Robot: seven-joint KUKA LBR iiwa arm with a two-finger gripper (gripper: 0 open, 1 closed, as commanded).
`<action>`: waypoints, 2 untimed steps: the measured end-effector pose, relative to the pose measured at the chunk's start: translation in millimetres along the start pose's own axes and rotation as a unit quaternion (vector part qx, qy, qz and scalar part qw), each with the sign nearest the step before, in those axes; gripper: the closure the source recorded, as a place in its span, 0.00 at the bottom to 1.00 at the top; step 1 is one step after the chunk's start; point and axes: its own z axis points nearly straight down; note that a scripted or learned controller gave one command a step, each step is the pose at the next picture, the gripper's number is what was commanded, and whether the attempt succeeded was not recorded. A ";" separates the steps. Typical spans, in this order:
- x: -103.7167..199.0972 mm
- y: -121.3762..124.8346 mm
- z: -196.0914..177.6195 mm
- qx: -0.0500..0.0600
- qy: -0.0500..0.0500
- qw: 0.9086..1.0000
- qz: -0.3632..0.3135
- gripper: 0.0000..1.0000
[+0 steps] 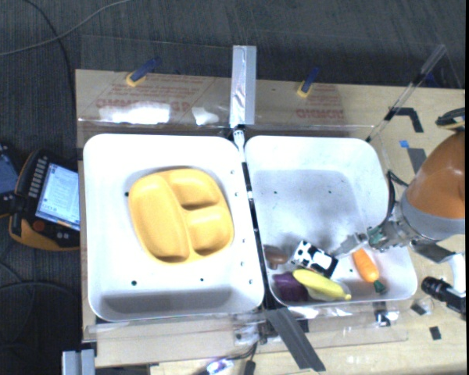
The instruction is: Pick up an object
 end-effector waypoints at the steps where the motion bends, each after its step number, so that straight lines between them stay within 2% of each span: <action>1: 75.6 19.6 15.1 -0.007 -0.006 1.000 -0.002 0.00; 2: 0.6 3.3 -38.3 0.002 -0.001 0.986 -0.168 0.00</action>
